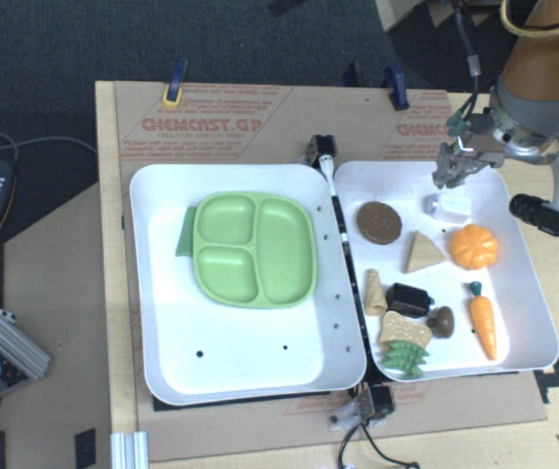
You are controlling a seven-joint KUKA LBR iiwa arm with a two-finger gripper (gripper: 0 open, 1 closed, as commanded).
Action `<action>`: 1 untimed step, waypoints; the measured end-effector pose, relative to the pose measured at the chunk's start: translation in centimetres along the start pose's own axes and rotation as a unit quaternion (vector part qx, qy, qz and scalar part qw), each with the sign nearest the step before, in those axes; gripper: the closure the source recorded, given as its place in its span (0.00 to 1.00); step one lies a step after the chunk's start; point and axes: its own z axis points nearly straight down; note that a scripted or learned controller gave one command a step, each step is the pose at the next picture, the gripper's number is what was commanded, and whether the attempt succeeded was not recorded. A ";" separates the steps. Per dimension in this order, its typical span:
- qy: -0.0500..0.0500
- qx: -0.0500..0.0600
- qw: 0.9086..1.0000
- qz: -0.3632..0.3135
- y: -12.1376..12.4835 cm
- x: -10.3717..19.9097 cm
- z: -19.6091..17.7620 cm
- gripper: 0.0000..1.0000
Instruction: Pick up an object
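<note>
We see the gripper (pixel 452 172) at two o'clock over the right bin (pixel 524 291), above a small white block (pixel 452 204). At nine o'clock, a green divided plate (pixel 256 249) lies in the left bin (pixel 162 320).

The arm (pixel 538 66) reaches in from the right, its gripper (pixel 450 171) pointing down.

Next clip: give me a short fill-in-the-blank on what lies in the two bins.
1. The green divided plate lies in the ____ bin.
2. The plate has ____ compartments.
3. The toy carrot lies just below the orange ____.
4. The hand hovers over the ____ bin's far edge.

Missing words: left; three; pumpkin; right
</note>
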 end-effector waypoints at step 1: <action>0.002 0.004 1.000 -0.001 -3.7 4.6 0.9 1.00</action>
